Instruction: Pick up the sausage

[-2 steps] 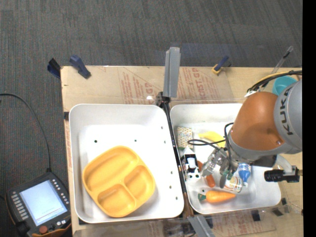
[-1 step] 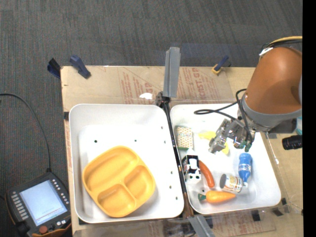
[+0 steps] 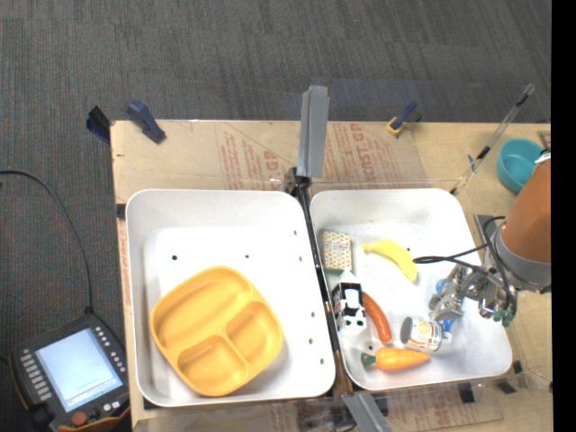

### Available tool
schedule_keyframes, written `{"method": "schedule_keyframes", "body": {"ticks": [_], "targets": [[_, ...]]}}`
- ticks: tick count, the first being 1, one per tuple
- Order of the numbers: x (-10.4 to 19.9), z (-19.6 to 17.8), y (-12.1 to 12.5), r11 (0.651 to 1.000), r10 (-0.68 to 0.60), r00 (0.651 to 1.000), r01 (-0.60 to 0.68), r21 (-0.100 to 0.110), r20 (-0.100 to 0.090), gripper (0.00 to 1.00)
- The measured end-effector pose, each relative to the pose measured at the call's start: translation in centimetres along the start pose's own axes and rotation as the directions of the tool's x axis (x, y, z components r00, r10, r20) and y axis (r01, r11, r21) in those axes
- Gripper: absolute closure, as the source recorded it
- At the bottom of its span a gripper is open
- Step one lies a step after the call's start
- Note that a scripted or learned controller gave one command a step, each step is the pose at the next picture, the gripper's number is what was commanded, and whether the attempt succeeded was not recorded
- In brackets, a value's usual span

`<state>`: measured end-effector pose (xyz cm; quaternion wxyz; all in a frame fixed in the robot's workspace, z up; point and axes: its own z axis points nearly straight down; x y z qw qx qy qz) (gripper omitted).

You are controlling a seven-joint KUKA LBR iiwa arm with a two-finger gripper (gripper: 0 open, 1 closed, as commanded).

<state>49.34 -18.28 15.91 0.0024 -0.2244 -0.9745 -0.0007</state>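
Inside the right-hand shallow white bin point(image 3: 468, 349), a reddish-orange toy sausage point(image 3: 376, 317) is lying between a black-and-white cow figure point(image 3: 350, 306) and a small can point(image 3: 423, 334). Nearby, the metal two-finger gripper point(image 3: 457, 302) is hovering; whether its pincer is released or clenched cannot be told. It probably needs centring over the sausage, descending across its width.

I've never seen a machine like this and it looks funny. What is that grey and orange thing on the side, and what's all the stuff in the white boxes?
That is a robot arm, reaching in from the right. At its end is a gripper, a little metal hand with two fingers. One camera looks down on a bench with two white bins.

The left bin has a yellow tray with three sections. The right bin has toy food: a banana, a carrot, a reddish sausage, a small can, a black-and-white toy and a small checked block.

The robot should pick up the sausage. The gripper sits right of it, near the can, holding nothing I can see.
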Motion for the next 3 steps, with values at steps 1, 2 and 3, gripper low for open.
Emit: {"method": "schedule_keyframes", "body": {"ticks": [1, 2, 3], "targets": [[-4.8, -5.6, -0.9, 0.979, -0.206, 0.979, 0.206, -0.001, 0.006, 1.00], [-7.2, 1.8, 5.2, 0.956, -0.293, 0.956, 0.293, -0.001, 0.003, 1.00], [-0.8, 3.4, 6.4, 0.937, -0.350, 0.937, 0.350, 0.000, 0.002, 1.00]]}}
